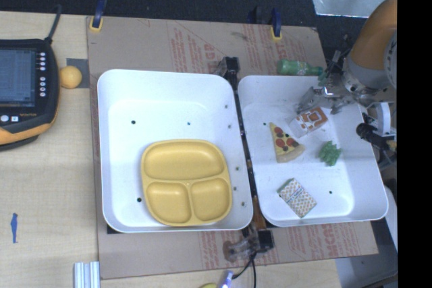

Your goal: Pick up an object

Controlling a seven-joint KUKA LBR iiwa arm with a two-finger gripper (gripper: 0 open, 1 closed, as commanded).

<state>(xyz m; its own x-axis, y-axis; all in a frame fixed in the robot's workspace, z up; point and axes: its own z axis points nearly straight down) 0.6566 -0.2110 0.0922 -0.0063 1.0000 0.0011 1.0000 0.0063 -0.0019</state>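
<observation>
The patterned packet [297, 197] lies at the near edge of the right bin [364, 206], well apart from the gripper [316, 101] and toward the viewer. Nearer the gripper, the pizza slice [286, 144] points its tip back toward it, with the green broccoli piece [330, 153] beside it. Closest is the small red-and-white carton [311, 119], just below the fingertips and possibly touching them, its long axis slanting across the bin. The gripper hovers at the far end of the bin; whether its fingers are apart or together cannot be made out.
</observation>
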